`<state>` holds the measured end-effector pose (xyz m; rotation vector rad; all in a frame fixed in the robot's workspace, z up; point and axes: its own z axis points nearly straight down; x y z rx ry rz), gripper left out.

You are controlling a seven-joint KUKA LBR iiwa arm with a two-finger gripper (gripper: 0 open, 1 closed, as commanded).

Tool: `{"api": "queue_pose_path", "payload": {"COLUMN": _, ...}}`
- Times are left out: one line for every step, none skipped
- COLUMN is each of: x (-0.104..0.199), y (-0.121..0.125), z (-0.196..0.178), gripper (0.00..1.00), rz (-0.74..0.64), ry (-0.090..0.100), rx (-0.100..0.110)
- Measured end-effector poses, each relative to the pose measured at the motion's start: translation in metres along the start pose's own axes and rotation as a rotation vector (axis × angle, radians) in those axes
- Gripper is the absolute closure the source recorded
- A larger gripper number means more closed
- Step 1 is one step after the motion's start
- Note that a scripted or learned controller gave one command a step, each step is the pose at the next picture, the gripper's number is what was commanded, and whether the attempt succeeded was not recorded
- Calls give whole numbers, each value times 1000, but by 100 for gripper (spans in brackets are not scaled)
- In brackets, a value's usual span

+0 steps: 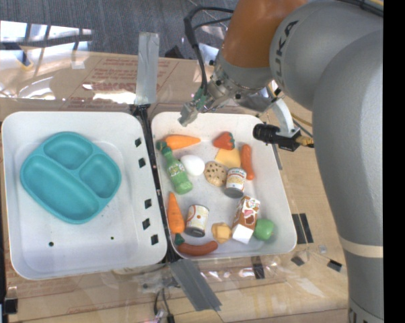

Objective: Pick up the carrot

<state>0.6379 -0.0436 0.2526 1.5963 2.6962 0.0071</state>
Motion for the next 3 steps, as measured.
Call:
{"api": "queue_pose_path", "payload": {"x": -27, "y": -34, "z": -11, "gripper": 100, "rz": -376, "ry": 8, "rx": 10}}
{"api": "queue_pose_path", "payload": {"x": -120, "y": -106, "z": -23, "gripper": 100, "rz": -281, "ry": 3, "rx": 10}}
{"api": "queue_pose_path", "payload": {"x": -48, "y": -92, "z": 12, "gripper": 100, "rz": -761, "ry": 10, "rx": 8}}
